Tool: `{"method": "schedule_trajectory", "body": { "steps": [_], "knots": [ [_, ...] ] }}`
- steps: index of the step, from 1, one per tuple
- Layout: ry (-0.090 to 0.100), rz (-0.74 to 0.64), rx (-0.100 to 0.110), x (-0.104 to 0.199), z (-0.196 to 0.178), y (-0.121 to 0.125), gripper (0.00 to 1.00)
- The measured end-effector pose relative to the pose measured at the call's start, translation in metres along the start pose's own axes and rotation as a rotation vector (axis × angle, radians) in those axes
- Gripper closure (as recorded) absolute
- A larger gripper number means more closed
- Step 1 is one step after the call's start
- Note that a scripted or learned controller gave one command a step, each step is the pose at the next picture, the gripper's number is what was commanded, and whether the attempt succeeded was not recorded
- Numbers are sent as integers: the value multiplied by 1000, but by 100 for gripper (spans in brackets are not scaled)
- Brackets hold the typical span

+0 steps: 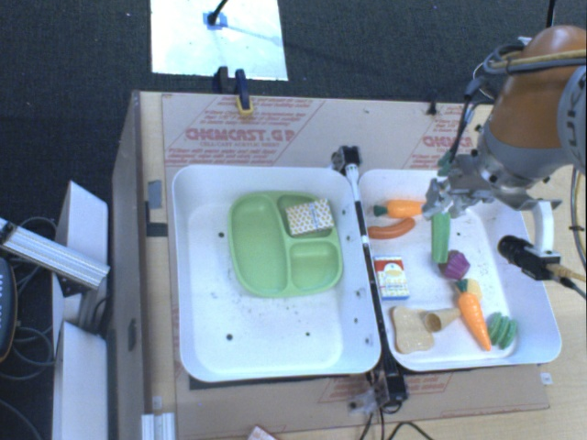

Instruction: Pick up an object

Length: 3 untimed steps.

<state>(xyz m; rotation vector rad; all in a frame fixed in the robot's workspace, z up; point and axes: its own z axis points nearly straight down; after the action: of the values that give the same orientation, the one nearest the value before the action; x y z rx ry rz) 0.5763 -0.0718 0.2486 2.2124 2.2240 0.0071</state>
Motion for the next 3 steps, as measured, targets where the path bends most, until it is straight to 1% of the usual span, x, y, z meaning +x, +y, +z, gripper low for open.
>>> {"method": "schedule_trajectory", "body": {
  "steps": [1, 2, 3],
  "knots": [
    [0, 0, 5, 31, -8, -46, 100],
    [-1, 3, 5, -18, -4, -90, 100],
    [0, 2, 4, 11, -2, -87, 100]
  ]
}}
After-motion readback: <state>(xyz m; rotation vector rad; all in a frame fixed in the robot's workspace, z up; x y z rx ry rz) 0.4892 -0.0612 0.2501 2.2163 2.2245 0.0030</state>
